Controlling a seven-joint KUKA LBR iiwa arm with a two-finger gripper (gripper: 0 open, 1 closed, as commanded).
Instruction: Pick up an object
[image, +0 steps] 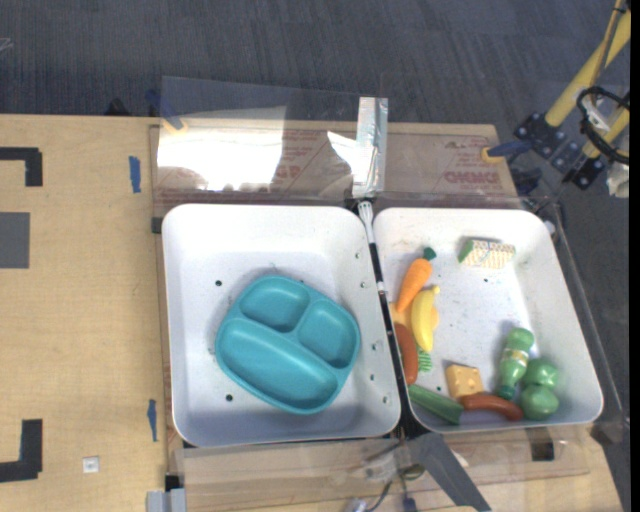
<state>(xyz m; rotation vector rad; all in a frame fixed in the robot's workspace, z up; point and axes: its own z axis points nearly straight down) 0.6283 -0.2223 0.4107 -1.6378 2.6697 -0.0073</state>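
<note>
Materials and finishes, as seen from the camera view. Two bins, left (190, 300) and right (560, 300): smooth white plastic with a soft sheen, pierced by small holes. Divided plate (288, 343): teal plastic, smooth and semi-gloss. Toy food, all moulded plastic: carrot (413, 283) orange and matt, banana (426, 316) yellow and lightly glossy, green bottle (514, 358) shiny. Bench top (80, 300): matt, tan board resembling cardboard or wood. Clear sheet (250, 150): transparent, glossy plastic, with glare caught on it.
</note>
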